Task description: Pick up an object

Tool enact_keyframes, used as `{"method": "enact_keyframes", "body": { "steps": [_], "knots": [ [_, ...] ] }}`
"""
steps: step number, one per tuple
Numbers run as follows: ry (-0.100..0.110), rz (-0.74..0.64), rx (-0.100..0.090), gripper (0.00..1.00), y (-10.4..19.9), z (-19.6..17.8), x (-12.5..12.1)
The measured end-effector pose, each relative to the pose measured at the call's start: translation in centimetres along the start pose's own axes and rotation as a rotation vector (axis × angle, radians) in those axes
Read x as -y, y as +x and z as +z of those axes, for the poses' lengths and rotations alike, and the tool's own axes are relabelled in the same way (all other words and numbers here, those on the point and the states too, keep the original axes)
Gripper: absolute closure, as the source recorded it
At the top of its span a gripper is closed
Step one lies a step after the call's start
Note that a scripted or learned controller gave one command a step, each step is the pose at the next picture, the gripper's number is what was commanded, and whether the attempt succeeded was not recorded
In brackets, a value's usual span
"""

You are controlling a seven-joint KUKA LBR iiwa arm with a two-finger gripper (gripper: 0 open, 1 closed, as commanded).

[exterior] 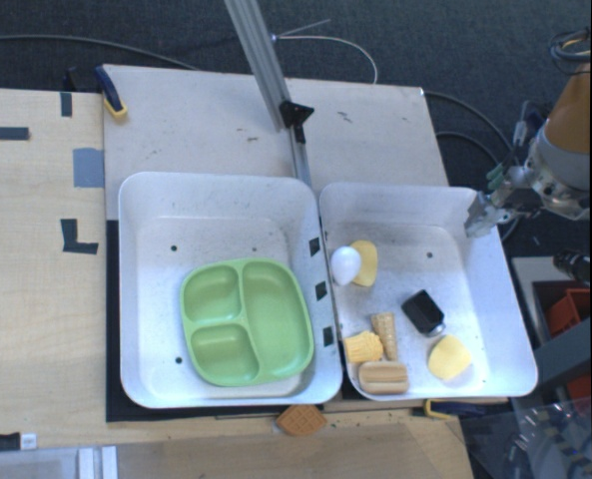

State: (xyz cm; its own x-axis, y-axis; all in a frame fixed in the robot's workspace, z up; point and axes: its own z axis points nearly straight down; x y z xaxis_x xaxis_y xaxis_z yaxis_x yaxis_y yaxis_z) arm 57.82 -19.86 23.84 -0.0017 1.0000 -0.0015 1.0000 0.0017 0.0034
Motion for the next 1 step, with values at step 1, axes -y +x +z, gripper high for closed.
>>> {"method": "enact_keyframes", "body": {
  "steps": [1],
  "knots": [
    [0.006, -0.004, -0.003, 1.0, 5.49, 1.2, 0.98]
  ]
}}
